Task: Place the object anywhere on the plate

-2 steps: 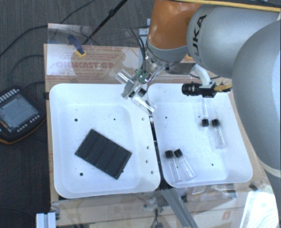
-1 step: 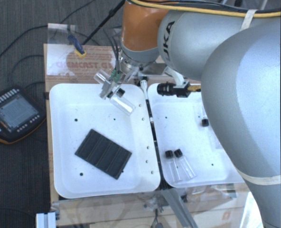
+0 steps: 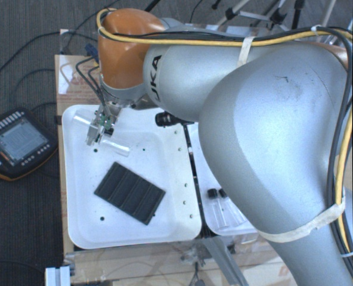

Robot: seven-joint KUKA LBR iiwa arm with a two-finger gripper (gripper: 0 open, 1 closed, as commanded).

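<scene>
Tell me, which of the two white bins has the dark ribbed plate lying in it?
The left bin, the one under the hand. The plate lies on its floor; the right bin sits mostly hidden beneath the arm.

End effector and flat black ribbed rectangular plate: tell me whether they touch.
Apart. The camera view shows bare white bin floor between the end effector and the flat black ribbed rectangular plate.

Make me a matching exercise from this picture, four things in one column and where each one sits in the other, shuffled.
Things:
1. dark ridged plate
2. gripper
3. handheld control pendant
4. clear plastic piece

Places:
A. on the floor left of the bench
B. in the right bin, near its front
C. low in the left bin, lying flat
D. over the upper left part of the left bin

Pairs: 1-C, 2-D, 3-A, 4-B
</scene>
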